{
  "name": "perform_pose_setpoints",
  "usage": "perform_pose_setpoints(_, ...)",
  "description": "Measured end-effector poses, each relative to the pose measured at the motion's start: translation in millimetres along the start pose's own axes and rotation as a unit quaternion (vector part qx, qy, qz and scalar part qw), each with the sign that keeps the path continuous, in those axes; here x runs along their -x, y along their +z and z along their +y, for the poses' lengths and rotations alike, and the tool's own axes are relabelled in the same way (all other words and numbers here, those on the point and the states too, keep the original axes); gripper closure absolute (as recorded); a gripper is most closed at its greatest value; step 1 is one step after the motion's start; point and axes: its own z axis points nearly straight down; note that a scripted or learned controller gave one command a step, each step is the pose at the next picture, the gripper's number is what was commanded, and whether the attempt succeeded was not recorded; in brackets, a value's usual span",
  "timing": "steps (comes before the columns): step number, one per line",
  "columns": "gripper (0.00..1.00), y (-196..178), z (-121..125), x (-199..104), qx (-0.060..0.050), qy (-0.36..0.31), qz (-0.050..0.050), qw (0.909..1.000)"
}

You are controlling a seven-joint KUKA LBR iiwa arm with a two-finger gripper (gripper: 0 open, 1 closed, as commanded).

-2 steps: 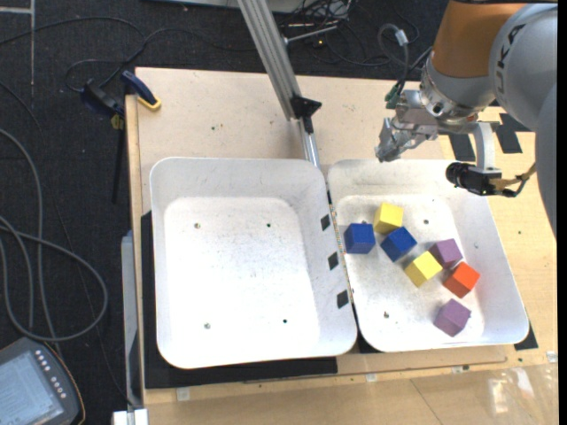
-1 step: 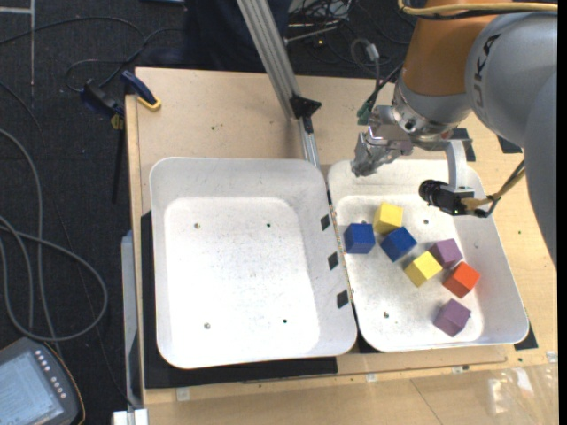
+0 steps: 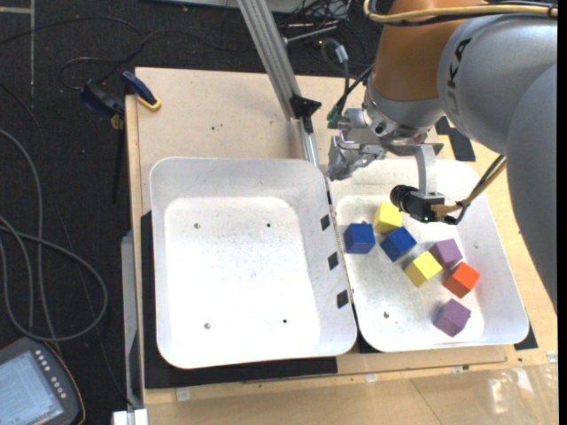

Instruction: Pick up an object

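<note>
The right bin (image 3: 496, 326) holds several small blocks. Two blue blocks (image 3: 359, 237) (image 3: 398, 243) lie near its left side, with a yellow block (image 3: 387, 217) just behind them. Another yellow block (image 3: 423, 267), a purple block (image 3: 446, 252) and an orange-red block (image 3: 462, 279) cluster in the middle. A second purple block (image 3: 453, 316) sits nearer the front. My gripper (image 3: 344, 168) hangs above the back left corner of this bin, over the divide between the bins, with no block seen between its fingers.
The left bin (image 3: 177, 184) stands beside the right one. A slanted metal pole (image 3: 270, 47) crosses behind the bins. A blue and yellow clamp (image 3: 124, 94) grips the bench's back left corner. Cables lie on the floor at the left.
</note>
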Motion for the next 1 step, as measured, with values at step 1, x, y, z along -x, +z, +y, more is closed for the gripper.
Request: perform_pose_setpoints(1,1.00,4.6,-6.9,-43.9,0.000,0.000,0.000,1.0000)
